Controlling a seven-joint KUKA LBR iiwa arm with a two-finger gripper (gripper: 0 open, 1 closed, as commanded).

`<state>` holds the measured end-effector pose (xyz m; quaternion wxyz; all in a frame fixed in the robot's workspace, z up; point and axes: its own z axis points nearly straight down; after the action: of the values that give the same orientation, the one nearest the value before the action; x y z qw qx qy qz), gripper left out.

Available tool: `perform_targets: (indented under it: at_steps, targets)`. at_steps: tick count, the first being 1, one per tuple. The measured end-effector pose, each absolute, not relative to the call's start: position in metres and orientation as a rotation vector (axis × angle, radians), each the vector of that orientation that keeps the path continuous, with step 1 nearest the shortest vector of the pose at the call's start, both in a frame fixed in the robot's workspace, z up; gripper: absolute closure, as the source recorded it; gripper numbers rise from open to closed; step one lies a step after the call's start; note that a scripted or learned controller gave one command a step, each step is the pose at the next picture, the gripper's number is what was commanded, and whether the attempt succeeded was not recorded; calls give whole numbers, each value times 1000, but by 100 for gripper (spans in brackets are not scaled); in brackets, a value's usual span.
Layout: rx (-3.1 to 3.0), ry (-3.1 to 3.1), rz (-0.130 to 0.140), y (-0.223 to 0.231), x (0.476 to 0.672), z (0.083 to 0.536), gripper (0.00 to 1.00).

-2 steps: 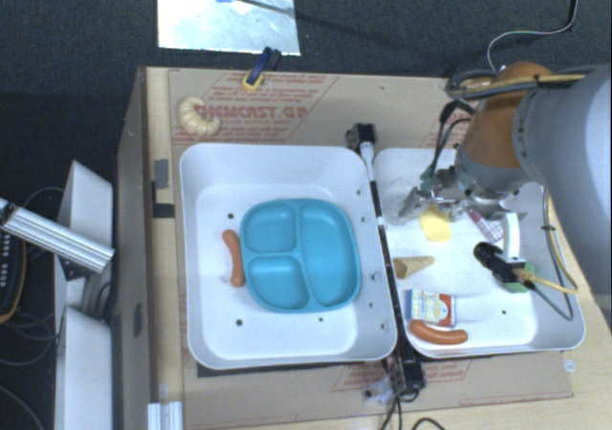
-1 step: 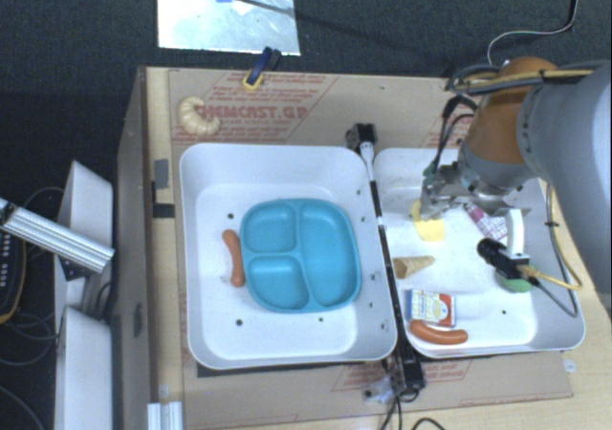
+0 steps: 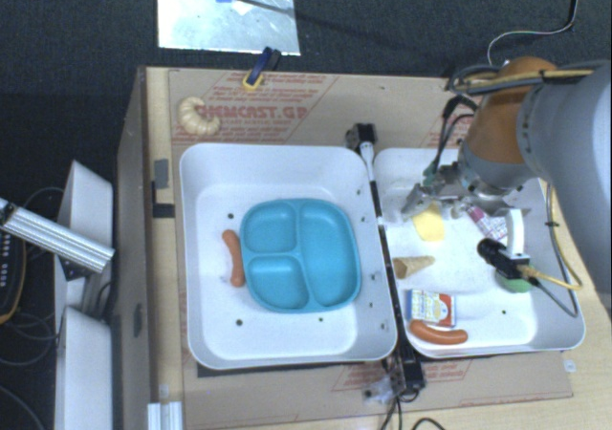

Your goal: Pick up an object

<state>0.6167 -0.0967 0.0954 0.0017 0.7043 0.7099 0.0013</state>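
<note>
White plastic makes up both shallow bins on the worktop [image 3: 402, 103]. A pale curled piece [image 3: 196, 115] lies on the bare board behind the left bin [image 3: 220, 323]. Inside that bin an orange sausage [image 3: 234, 258] lies lengthwise just beside the left edge of a blue divided plate [image 3: 299, 254], which sits in the middle.

In the right bin [image 3: 550, 323], a tan cone [image 3: 413, 267] lies near the left wall, with a small printed carton [image 3: 430, 305] and a second sausage [image 3: 438, 332] in front of it. A yellow block [image 3: 429, 225] sits behind the cone. The end effector [image 3: 438, 197] hangs directly over the block's far edge, and whether it is wide or narrow cannot be told. A pink packet [image 3: 494, 225] lies to the right of the block, and a small green thing [image 3: 519, 286] sits farther right. The grey arm [image 3: 564, 122] comes in from the right.
</note>
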Motion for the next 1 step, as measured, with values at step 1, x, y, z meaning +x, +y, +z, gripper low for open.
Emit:
perform_targets:
  at_steps: [1]
  targets:
    - [2216, 2223, 1, -131, 645, 85, 0]
